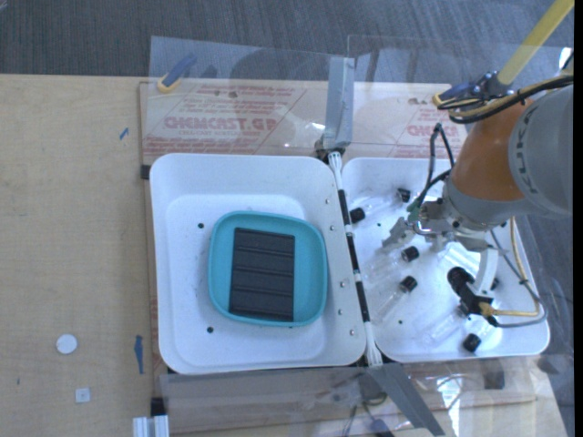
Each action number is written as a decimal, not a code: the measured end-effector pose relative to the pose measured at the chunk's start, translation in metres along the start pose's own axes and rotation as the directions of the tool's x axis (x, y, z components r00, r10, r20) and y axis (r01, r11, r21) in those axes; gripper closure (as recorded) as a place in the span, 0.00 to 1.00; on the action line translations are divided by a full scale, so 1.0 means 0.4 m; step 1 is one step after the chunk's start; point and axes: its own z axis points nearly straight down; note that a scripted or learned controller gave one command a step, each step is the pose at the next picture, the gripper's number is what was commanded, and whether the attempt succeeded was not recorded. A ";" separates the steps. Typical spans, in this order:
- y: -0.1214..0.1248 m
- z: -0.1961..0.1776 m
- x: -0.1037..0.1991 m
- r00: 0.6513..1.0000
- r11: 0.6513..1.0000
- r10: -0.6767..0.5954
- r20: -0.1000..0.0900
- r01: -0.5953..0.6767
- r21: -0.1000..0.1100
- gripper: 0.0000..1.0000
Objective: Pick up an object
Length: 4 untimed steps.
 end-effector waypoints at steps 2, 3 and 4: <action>0.004 -0.028 -0.057 0.997 0.997 -0.075 0.001 0.075 0.006 0.00; -0.183 -0.002 -0.010 0.994 0.994 -0.107 -0.001 0.107 0.001 0.00; -0.177 -0.030 -0.013 0.995 0.995 -0.104 0.001 0.104 -0.006 1.00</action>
